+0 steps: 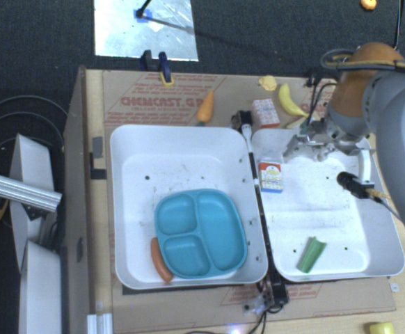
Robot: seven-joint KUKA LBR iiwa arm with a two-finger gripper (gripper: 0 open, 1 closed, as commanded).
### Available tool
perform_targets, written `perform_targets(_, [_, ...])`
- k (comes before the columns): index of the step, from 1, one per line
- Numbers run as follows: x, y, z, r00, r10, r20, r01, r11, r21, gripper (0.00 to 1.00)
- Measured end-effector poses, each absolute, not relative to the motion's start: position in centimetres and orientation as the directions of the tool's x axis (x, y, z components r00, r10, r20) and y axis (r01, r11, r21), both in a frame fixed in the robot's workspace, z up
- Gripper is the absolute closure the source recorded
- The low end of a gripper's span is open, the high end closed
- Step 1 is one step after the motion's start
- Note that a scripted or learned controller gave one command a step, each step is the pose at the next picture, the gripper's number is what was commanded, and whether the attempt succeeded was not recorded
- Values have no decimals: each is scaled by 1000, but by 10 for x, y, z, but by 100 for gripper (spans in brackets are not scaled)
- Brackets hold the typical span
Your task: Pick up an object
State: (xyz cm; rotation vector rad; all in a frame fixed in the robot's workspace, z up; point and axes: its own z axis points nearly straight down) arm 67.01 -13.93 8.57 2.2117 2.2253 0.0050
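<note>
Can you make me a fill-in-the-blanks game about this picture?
1. The blue plate lies in the ____ bin.
2. The green thing lies in the ____ bin.
3. The hot dog lies beside the ____ plate.
4. The banana and carrot lie on the ____, outside the bins.

Missing words: left, right, blue, cardboard

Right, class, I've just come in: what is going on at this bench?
A robot arm reaches in from the right over the right bin, near its far edge. That bin holds a small carton and a green piece. The left bin holds a blue tray with a sausage beside it. A banana and a carrot lie behind the bins. Nothing looks picked up yet.
</note>
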Motion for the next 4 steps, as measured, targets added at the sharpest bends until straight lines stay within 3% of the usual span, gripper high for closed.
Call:
perform_targets(2, [669,-86,85,-7,1000,0,1000,7,2,0])
perform_targets(3, [669,-127,86,2,1000,-2,1000,-2,4,0])
perform_targets(4, [669,-87,85,-7,1000,0,1000,7,2,0])
